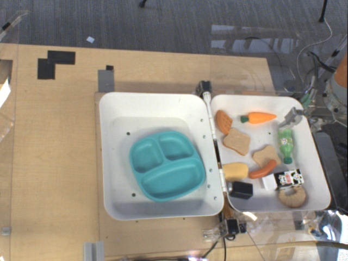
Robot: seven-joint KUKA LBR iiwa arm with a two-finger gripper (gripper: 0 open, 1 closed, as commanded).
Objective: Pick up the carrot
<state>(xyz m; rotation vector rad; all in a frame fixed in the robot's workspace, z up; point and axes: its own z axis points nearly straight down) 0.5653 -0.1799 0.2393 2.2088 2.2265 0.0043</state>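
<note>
The carrot (260, 117), orange with a green stub at its left end, lies flat near the back of the right bin (321, 192). My gripper (292, 117) comes in from the right and sits low over the bin's back right corner. It is just right of the carrot's pointed tip, with a small gap between them. Nothing shows in its grasp. The grey arm with its orange band (341, 75) stands at the right edge.
Crowding the right bin are a green bottle (286, 144) just below the gripper, two bread slices (237, 141), a reddish patty (223, 122), a sausage (262, 171), a yellow block (235, 171), a black box (241, 190), a cow-print carton (288, 178) and a bun (292, 197). A teal divided plate (167, 165) lies in the left bin (117, 145).
</note>
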